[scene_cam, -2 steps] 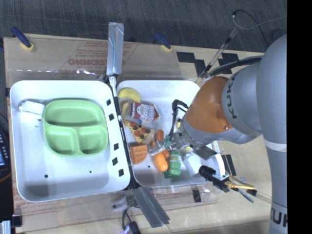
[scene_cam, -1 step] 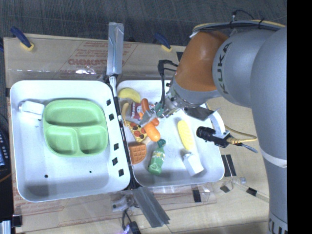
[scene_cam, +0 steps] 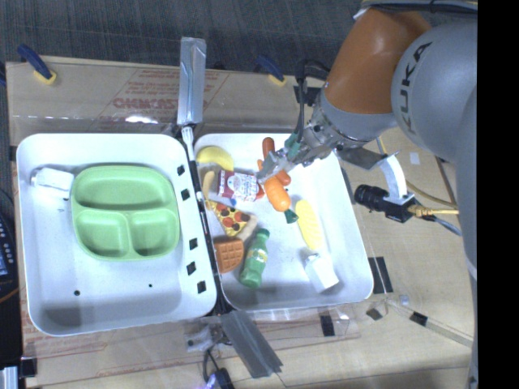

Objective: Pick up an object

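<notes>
We see a pale bench point(scene_cam: 405, 298) with dark grey carpet point(scene_cam: 105, 14) beyond its far edge. On that far edge sit a blue clamp point(scene_cam: 39, 65) at the bench's left end and a second clamp point(scene_cam: 272, 67) near its middle. Red print point(scene_cam: 146, 96) marks the bench's far left part, with a small glare point(scene_cam: 139, 120) beside it. Black tape marks point(scene_cam: 379, 275) dot the bench's near right part. The light is even.

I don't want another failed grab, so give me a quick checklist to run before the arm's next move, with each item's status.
1. Gripper above the right bin: ok.
2. Target close below it, the orange carrot: ok.
3. Carrot clear of neighbours: not ok, the red and white packet lies close beside it.
4. Gripper carrying nothing already: cannot tell.
5. Green tray in the left bin, away from the approach: ok.
</notes>
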Action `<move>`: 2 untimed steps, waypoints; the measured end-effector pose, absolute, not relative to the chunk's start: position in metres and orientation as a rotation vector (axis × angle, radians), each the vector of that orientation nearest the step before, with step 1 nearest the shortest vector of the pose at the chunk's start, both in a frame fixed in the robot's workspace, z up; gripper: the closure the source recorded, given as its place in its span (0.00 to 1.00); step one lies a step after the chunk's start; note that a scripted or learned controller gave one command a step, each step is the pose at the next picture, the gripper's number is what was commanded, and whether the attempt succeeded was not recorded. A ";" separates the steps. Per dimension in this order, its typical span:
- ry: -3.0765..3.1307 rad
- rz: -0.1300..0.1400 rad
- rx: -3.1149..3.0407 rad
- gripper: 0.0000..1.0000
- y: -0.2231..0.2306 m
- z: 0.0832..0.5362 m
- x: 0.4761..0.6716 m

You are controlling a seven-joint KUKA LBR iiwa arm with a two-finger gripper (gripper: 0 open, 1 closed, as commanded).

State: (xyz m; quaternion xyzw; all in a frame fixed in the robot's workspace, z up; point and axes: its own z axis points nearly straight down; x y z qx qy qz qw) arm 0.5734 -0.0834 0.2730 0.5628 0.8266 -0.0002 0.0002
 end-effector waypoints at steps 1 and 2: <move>2.650 0.001 1.680 1.00 -0.117 0.414 0.544; 2.800 -0.002 1.430 1.00 -0.035 0.311 0.530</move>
